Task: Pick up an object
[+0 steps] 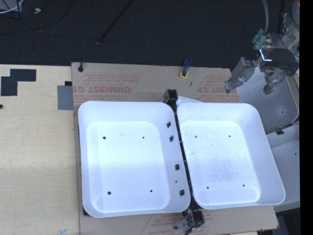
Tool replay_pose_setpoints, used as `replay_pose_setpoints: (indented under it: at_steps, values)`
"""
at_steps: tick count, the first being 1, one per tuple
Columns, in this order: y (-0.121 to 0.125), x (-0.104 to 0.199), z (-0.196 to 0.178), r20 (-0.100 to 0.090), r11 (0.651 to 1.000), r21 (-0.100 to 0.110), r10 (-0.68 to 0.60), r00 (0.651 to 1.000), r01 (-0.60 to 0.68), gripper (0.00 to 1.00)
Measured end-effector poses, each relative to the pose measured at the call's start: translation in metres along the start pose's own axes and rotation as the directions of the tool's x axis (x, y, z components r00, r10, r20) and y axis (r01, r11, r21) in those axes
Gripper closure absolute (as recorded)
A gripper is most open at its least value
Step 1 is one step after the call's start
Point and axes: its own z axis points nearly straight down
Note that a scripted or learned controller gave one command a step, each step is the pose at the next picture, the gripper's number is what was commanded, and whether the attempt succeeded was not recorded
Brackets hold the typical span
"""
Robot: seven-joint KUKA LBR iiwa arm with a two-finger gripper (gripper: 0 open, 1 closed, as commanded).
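Note:
My gripper (248, 88) hangs at the upper right, beyond the far right corner of the right bin (266, 131) and over the bench. Its two grey fingers (238, 76) are spread apart, and only the bench surface shows between them, so it is open. The left bin (85, 131) and the right bin sit side by side, showing white floors with small dark dots and faint scuffs.
Black clips (177, 166) join the bins along the middle seam. A small blue and yellow item (185, 68) lies on the cardboard sheet behind the bins. A grey plate (281, 106) lies under the gripper at right. Wooden bench surface (34, 155) extends left.

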Motion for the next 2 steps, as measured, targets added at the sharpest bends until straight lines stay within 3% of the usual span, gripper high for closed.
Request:
replay_pose_setpoints:
  at_steps: [1,2]
  values:
    - [0.003,-0.002,-0.008,0.002,1.0,0.005,0.001,1.0,-0.001,1.0]
    - [0.032,0.012,0.102,0.002,1.0,0.012,0.005,1.0,-0.005,1.0]
